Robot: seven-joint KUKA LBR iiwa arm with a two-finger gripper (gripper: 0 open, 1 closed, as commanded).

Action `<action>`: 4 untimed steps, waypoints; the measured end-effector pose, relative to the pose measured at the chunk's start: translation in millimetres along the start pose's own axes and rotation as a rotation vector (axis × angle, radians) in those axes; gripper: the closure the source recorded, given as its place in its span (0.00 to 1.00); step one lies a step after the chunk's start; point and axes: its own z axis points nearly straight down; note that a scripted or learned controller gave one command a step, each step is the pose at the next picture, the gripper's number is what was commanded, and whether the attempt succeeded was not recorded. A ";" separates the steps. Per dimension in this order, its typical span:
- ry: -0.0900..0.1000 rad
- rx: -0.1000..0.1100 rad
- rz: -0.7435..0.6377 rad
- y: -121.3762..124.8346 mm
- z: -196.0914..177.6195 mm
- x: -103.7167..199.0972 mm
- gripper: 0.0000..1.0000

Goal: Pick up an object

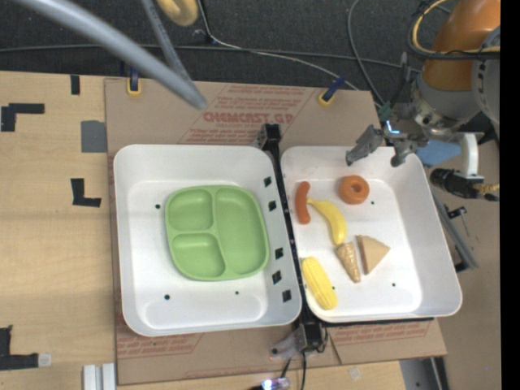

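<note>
Nothing is picked up yet: my end effector (380, 147) hangs spread wide with nothing between its fingers, above the far rim of the right bin (435, 250), just beyond the orange doughnut (354, 189). The whole grasp and lift are left to do. That bin also holds a red sausage (302, 202), a banana (331, 219), a corn cob (318, 283), a cone (348, 261) and a tan wedge (373, 253). The left bin (138, 242) holds a green divided plate (216, 232).
</note>
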 end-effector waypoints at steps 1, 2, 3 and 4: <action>-0.002 -0.013 -0.003 2.4 -8.2 0.5 0.00; -0.003 -0.008 -0.002 0.8 52.9 -6.6 0.00; -0.002 -0.009 -0.003 2.2 101.7 2.6 0.00; -0.015 -0.029 -0.003 7.1 144.9 -1.6 0.00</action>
